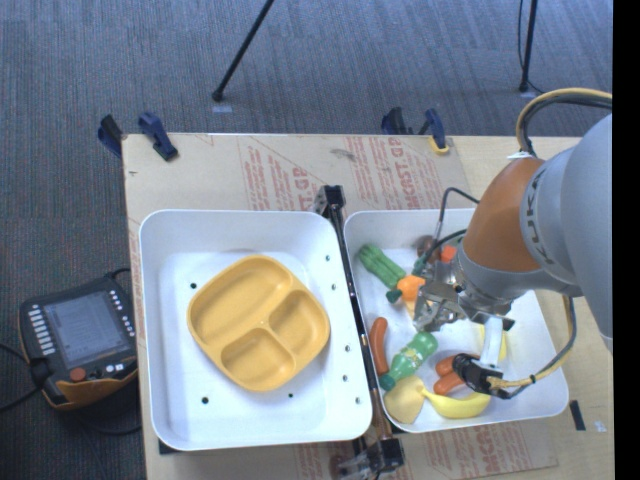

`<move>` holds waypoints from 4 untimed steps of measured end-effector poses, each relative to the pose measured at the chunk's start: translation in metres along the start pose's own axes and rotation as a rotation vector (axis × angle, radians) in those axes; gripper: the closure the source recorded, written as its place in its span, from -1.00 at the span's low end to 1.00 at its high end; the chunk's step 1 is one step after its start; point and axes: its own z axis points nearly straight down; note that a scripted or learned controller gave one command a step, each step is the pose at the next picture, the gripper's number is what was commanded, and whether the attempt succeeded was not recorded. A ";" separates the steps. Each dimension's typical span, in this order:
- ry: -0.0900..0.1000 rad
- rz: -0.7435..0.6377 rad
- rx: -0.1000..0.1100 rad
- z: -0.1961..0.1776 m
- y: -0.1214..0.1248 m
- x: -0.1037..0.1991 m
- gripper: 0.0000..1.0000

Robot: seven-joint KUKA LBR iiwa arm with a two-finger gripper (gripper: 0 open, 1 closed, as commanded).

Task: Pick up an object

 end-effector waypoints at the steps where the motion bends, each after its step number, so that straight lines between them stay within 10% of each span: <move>1: 0.000 0.001 0.000 0.000 0.000 0.000 -1.00; 2: 0.000 0.329 -0.009 0.019 -0.006 -0.001 -1.00; 3: 0.000 0.327 -0.003 0.010 -0.007 -0.001 1.00; 4: 0.000 0.327 -0.003 0.010 -0.007 -0.001 -1.00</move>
